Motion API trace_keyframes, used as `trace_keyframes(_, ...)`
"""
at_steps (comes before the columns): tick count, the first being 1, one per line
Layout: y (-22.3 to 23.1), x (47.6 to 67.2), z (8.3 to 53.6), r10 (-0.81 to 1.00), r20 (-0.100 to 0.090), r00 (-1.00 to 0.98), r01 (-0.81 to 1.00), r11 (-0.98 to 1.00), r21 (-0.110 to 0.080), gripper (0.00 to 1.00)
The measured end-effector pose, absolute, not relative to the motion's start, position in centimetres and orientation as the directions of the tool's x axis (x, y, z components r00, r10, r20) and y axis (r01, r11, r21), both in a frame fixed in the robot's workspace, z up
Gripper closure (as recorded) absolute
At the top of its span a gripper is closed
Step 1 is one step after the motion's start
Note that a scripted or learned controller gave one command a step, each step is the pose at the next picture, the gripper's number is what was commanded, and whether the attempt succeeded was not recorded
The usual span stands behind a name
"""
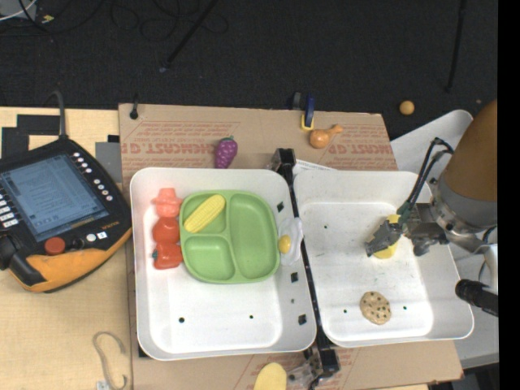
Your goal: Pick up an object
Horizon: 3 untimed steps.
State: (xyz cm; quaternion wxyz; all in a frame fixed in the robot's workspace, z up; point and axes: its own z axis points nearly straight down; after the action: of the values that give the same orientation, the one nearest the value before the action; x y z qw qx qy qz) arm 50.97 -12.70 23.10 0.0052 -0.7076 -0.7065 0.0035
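My gripper (pixel 380 244) reaches in from the right and hangs low over the middle of the right bin (pixel 341 315). A small yellow object (pixel 387 253) lies right at its tip, partly covered by it; whether it is held I cannot tell. A round speckled cookie (pixel 375 307) lies on the bin floor nearer the front, apart from the gripper. In the left bin (pixel 211 331) stands a green divided plate (pixel 244 254) with a yellow corn cob (pixel 202 212) in its back left compartment. Beside the plate, on its left, lie a pink toy (pixel 166 202) and a red toy (pixel 166 243).
A small yellow piece (pixel 285 244) sits at the left bin's right wall. Behind the bins on the cardboard lie purple grapes (pixel 226 151) and an orange pear-shaped toy (pixel 323 136). A teach pendant (pixel 57 210) rests at the left. A yellow object (pixel 270 376) lies in front.
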Motion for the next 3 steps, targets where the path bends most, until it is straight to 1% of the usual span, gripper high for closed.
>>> trace_keyframes(1, -12.7, 51.2, 23.6, 1.0, 0.001, 0.0, 1.0, 0.0, -0.001, 0.0)
trace_keyframes(2, -12.1, 50.8, 17.3, 1.0, 0.003, -0.001, 1.0, 0.001, -0.009, 0.0)
trace_keyframes(3, -12.3, 49.7, 11.8, 1.0, 0.003, 0.0, 1.0, 0.0, -0.009, 0.0)
